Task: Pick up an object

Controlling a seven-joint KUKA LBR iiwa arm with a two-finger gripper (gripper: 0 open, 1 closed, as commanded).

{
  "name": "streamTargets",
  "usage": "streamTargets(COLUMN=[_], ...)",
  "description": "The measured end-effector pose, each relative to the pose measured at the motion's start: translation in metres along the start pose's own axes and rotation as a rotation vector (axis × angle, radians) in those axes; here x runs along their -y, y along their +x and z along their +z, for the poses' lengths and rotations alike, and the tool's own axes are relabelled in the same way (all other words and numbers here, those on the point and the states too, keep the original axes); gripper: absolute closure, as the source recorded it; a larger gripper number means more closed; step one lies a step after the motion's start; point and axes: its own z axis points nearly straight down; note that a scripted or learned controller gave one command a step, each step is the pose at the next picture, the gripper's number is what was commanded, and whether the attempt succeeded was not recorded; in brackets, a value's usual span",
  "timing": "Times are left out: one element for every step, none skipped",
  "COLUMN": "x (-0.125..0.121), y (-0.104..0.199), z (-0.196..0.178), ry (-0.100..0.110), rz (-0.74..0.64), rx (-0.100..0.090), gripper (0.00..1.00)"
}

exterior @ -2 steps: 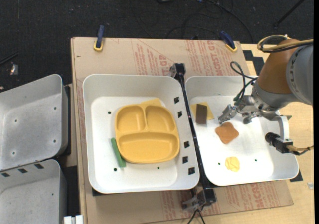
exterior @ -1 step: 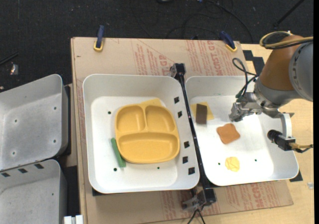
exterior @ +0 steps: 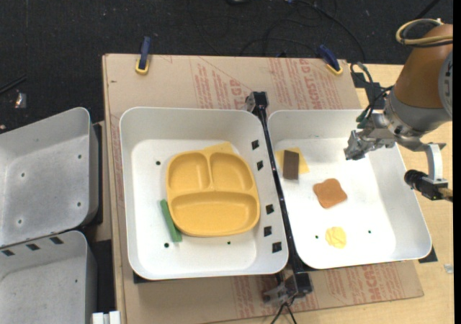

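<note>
Nearest the camera in the right bin (exterior: 414, 232) lies one small yellow disc (exterior: 336, 237), round, with no long axis to speak of. Beyond it sits one brown slab (exterior: 330, 193), its longer side running roughly left-right, tilted a little. Farther back, by the divider, one dark brown block (exterior: 291, 164) stands lengthwise front-to-back, overlapping one yellow wedge (exterior: 303, 165). My gripper (exterior: 358, 144) hangs over the bin's far right part, well apart from all four; whether my jaws are parted or holding anything I cannot tell. Left bin (exterior: 137, 171): one yellow tray (exterior: 212, 194) with three compartments, one green stick (exterior: 170, 221) touching its left edge, pointing front-to-back.
</note>
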Motion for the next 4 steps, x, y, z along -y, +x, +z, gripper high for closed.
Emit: streamTargets(x=[-0.001,-0.001,-0.014,-0.005], y=[-0.010,-0.010,0.042,0.094], z=[-0.058,-0.069,-0.067,-0.071], ry=[0.000,0.003,0.005,0.007], rz=[0.002,0.000,-0.006,-0.006], rx=[0.001,-0.001,-0.002,-0.004], gripper=[1.00,1.00,1.00,1.00])
